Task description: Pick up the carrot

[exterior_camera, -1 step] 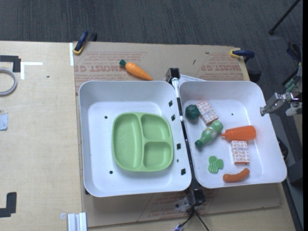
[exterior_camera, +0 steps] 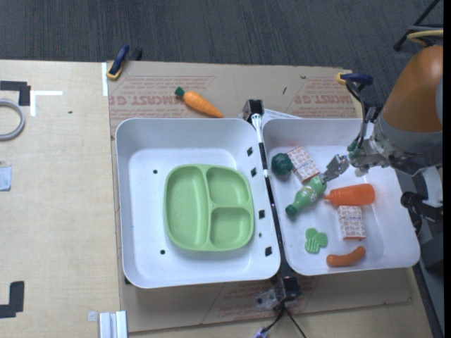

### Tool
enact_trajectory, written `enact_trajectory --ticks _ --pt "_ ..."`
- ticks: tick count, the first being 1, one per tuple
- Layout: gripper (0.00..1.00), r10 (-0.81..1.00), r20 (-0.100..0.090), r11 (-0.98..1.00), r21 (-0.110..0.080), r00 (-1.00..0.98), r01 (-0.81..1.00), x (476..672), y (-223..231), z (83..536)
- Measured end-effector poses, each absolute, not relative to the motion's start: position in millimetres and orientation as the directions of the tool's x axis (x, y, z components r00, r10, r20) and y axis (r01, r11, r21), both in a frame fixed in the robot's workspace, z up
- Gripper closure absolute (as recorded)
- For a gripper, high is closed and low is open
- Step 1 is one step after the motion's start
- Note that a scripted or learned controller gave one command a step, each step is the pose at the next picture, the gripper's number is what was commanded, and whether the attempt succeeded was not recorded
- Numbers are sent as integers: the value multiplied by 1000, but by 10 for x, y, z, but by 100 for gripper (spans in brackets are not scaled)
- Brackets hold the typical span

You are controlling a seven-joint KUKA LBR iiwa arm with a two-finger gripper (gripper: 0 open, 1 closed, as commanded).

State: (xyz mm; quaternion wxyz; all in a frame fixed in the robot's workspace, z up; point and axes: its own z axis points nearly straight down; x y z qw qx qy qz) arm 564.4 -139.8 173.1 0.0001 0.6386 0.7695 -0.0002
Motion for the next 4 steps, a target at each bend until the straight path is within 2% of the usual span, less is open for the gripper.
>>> enact_trajectory --ticks 1,2,3,4 --pt "0 913 -2 409 2 -409 913 5711 -708 1925" --pt "0 875 0 484 0 -484 875 5556 -377 1923" --pt "0 773 0 634 0 -634 773 5309 18 1922" --pt "100 775 -3 632 3 -632 775 5324 12 2021"
